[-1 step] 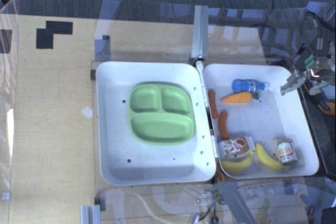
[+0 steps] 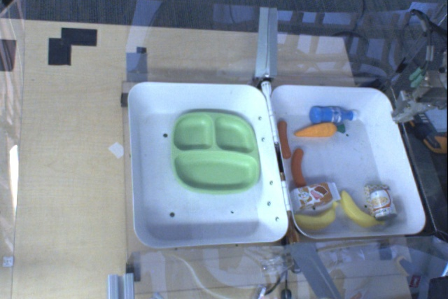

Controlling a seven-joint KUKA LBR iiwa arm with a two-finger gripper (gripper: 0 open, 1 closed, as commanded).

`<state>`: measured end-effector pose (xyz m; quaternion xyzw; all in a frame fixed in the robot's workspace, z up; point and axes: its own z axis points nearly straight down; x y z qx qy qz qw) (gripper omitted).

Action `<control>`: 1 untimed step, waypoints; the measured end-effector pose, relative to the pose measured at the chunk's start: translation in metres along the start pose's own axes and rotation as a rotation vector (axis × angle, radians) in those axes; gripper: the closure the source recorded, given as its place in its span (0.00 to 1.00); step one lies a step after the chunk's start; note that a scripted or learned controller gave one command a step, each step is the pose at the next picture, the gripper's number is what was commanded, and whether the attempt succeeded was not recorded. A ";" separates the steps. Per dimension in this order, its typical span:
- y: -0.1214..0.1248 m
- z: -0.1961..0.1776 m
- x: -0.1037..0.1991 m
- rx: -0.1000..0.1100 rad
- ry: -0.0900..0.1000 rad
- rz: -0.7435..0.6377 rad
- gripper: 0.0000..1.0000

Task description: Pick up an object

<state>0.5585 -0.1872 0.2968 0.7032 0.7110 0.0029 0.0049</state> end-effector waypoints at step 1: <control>-0.018 -0.102 0.057 0.003 0.001 0.174 1.00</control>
